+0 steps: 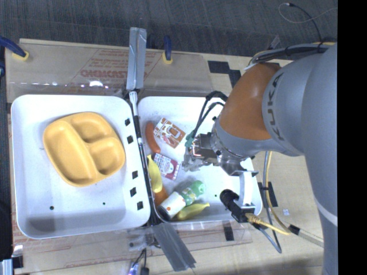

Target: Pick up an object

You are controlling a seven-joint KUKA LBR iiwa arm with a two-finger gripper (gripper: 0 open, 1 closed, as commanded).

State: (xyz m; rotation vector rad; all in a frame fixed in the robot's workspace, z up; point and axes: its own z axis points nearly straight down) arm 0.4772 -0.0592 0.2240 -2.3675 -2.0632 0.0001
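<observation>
Camera view, from above the bench: the gripper point(192, 153) hangs low in the right bin point(229, 105), just beside a small red carton point(167, 165). Whether it is released or clenched cannot be told, since the wrist hides it. More candidates for picking lie near: a second carton point(168, 133), a yellow banana point(155, 176), a green-capped bottle point(182, 198). The left bin point(28, 171) bears a yellow divided plate point(84, 147). A good pick probably means centring on one item, clear of its neighbours, before closing.
</observation>
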